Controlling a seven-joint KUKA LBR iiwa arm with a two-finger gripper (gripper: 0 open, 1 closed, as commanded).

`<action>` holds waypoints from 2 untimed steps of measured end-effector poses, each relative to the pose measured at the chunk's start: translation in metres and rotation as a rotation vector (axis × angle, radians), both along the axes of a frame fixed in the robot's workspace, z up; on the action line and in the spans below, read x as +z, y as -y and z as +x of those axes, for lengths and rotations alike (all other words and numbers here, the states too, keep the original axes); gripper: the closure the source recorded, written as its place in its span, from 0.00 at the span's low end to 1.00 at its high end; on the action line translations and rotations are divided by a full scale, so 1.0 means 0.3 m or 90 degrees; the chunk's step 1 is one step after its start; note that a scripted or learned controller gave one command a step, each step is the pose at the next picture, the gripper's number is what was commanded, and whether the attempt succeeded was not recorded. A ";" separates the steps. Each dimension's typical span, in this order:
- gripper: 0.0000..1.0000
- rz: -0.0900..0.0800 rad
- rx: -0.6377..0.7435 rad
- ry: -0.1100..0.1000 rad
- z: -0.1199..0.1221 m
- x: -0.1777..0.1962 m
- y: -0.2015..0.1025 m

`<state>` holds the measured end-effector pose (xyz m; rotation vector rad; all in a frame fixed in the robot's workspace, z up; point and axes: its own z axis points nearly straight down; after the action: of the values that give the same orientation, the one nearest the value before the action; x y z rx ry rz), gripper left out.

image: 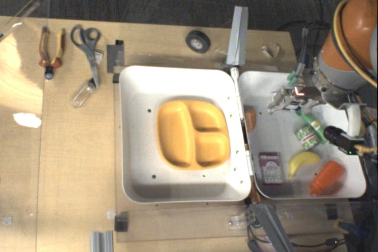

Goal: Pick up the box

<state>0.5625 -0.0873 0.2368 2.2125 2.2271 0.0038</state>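
The box (270, 167) is small and dark red with a pale printed face. It lies flat near the front left corner of the right bin (260, 82). My gripper (292, 98) hangs over the back part of that bin, well behind the box and a little to its right. It is open, with nothing between its metal fingers (277, 103). The grey arm with its orange band (354, 20) comes in from the upper right.
Beside the box lie a yellow banana (302, 162) and an orange carrot-like toy (326, 177), with a green bottle (308, 131) just under the gripper. A brown item (250, 119) sits at the bin's left wall. The left bin (136, 127) holds a yellow divided tray (192, 133).
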 end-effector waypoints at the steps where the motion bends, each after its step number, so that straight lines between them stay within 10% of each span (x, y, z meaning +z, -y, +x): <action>1: 0.00 0.000 0.032 0.000 -0.136 -0.246 -0.015; 2: 0.00 -0.002 0.108 0.002 -0.227 -0.476 -0.002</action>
<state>0.4943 -0.0867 0.0939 2.0123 2.4038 0.0029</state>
